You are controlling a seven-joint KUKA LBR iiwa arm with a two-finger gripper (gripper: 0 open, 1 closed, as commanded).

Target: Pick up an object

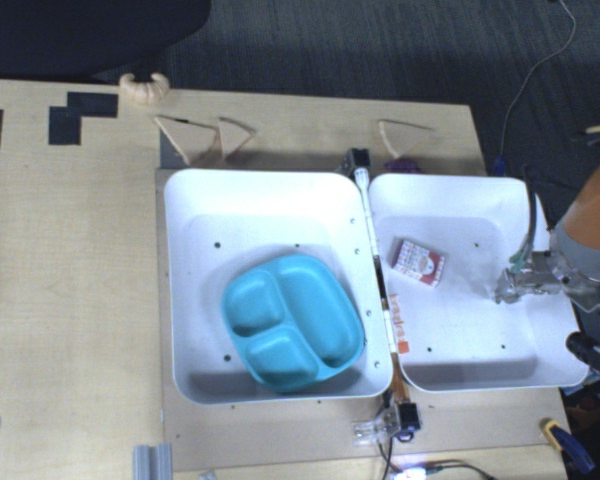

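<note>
The blue divided tray (pixel 294 320) is seated at the 6 o'clock side of the left bin (pixel 195 208), kept flat by the floor. In the right bin (pixel 480 193), a small red-and-white packet (pixel 419 262) is placed near 10 o'clock, well apart from the gripper (pixel 512 286) at 3 o'clock, leaving a clear approach; whether the gripper is open or closed cannot be determined.

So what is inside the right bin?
In the right bin lies one small red-and-white packet, flat on the floor. The gripper reaches in at the right; the arm covers that edge.
</note>
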